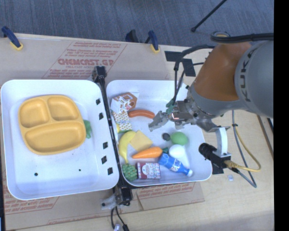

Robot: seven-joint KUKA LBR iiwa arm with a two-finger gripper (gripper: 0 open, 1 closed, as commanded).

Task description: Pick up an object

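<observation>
Open and holding nothing, claw (158, 121) hangs over right bin (197, 173), beside sausage (141, 113). Left bin (9, 129) carries yellow tray (52, 124). Lower down lie banana (124, 143), carrot (147, 153), bottle (175, 164), lime (179, 138).

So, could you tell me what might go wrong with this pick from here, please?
1. The pincer hangs over bare bin floor between the sausage and the cheese wedge, so it could well close on nothing.
2. The carrot, banana, bottle and small carton lie crowded together, so a grasp there might nudge neighbours or catch two.
</observation>
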